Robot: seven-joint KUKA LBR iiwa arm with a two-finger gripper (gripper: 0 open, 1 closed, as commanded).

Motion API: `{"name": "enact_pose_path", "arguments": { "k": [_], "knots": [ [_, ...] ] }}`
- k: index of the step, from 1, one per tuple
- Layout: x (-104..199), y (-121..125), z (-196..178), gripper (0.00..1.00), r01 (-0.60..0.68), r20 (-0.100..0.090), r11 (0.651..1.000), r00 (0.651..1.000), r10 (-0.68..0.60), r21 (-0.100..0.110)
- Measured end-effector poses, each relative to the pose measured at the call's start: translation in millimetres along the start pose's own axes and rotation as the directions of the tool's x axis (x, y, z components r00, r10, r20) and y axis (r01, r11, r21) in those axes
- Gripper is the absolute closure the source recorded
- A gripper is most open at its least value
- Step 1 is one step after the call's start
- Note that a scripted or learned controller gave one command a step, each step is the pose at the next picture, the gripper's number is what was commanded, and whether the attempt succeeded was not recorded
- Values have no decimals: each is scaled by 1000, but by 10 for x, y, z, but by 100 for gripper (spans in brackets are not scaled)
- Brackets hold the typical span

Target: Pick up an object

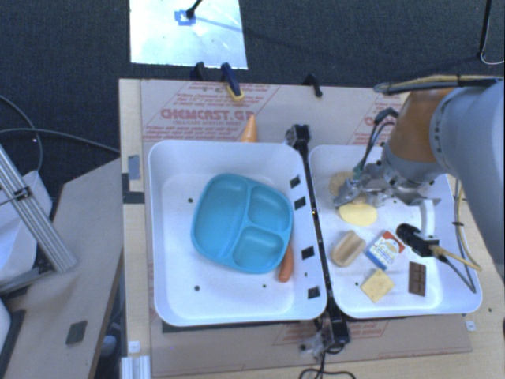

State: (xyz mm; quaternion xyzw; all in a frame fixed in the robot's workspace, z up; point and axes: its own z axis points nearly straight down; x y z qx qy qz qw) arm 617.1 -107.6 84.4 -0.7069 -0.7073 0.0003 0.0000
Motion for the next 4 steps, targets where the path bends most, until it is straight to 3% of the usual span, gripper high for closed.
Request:
{"name": "enact_pose_path", "arguments": {
  "k": [1,2,3,4],
  "knots": [
    [-135,-784,2,0,-3,-2,1000,1000,3,4],
    [-124,-740,-100,100,0,0,1000,1000,0,-3],
    [-961,-754,-425,100,-4,4,1000,1000,4,-5],
    [-919,-752,-410,0,0,1,1000,1000,0,-3]
  ]
}}
